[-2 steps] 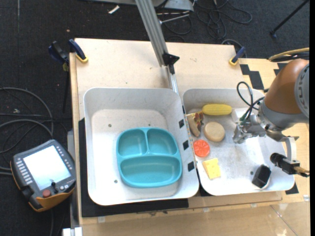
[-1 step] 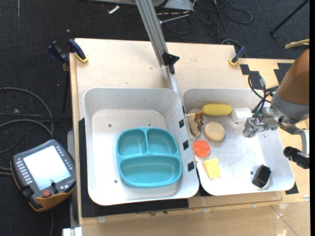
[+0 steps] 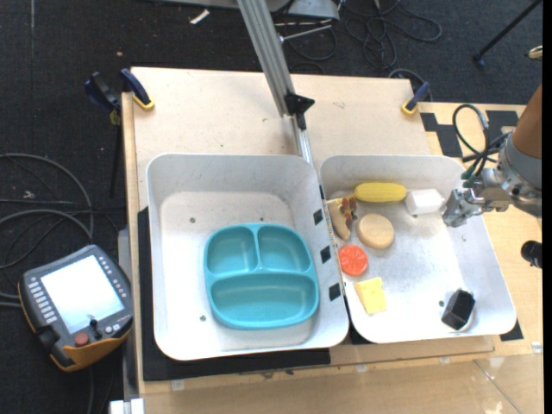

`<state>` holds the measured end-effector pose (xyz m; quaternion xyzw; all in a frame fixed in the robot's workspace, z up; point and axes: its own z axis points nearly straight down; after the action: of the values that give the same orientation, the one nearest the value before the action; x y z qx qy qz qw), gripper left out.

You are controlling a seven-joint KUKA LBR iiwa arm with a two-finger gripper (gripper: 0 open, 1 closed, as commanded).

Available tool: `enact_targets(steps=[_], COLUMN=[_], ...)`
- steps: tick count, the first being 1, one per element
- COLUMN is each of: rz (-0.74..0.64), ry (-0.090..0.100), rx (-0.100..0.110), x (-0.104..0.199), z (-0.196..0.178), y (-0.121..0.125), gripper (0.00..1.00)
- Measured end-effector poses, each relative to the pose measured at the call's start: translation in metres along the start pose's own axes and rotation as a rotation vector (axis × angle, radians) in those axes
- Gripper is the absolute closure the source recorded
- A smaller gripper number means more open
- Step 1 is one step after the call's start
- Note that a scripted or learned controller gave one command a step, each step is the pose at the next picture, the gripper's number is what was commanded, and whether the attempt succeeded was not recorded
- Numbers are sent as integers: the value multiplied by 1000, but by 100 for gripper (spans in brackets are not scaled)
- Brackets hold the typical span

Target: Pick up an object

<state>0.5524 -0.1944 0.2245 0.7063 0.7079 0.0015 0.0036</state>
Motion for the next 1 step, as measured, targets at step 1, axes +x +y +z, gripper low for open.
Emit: enact_targets(steps=[1], rz=[0], ry=[1], rx=[3], x=[0], z=[-22], y=[1], gripper=[100])
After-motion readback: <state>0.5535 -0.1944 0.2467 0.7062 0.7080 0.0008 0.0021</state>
